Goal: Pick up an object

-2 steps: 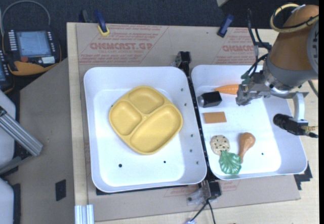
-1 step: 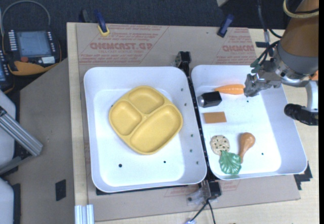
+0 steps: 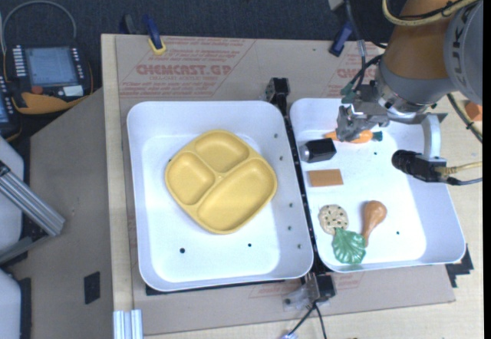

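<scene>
orange object (image 3: 362, 136) directly under gripper (image 3: 353, 129), mostly hidden, long axis roughly left-right | finger state: cannot tell, no grasp visible | black block (image 3: 320, 150) just left-below | brown card (image 3: 325, 178) below | right bin (image 3: 437, 215)

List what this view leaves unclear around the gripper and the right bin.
- Orange object: mostly hidden under the gripper, so its shape is unreadable.
- Gripper contact: the wrist blocks whether it touches that object.
- Black object by the right bin wall: too small to identify.
- Arm: cut off by the right edge.

Orange object (image 3: 362, 136) half under end effector (image 3: 351, 129)
</scene>
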{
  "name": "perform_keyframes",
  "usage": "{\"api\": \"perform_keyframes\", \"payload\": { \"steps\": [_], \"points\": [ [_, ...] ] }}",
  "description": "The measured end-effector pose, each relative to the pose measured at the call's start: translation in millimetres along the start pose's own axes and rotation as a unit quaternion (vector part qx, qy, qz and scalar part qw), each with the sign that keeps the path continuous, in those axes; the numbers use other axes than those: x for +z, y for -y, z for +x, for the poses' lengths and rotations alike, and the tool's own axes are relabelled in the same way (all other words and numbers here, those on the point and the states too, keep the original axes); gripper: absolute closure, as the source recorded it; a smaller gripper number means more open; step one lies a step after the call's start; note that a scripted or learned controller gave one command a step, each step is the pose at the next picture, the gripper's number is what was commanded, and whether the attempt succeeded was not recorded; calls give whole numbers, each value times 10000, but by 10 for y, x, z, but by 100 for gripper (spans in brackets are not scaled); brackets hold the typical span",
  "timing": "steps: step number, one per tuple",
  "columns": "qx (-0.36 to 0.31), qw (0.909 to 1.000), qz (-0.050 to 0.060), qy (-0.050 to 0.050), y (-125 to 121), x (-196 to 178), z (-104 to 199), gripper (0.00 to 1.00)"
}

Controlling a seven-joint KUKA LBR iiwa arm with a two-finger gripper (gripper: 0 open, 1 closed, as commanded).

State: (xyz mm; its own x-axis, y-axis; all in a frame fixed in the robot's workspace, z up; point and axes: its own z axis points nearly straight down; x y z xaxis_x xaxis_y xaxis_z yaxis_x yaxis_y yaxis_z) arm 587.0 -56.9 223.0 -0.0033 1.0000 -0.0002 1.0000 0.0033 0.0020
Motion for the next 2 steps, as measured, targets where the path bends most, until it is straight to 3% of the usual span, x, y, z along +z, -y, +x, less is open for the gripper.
{"api": "perform_keyframes", "payload": {
  "steps": [2],
  "points": [
    [-3, 10000, 2, -2, -216, 7, 1084, 100]
  ]
}}
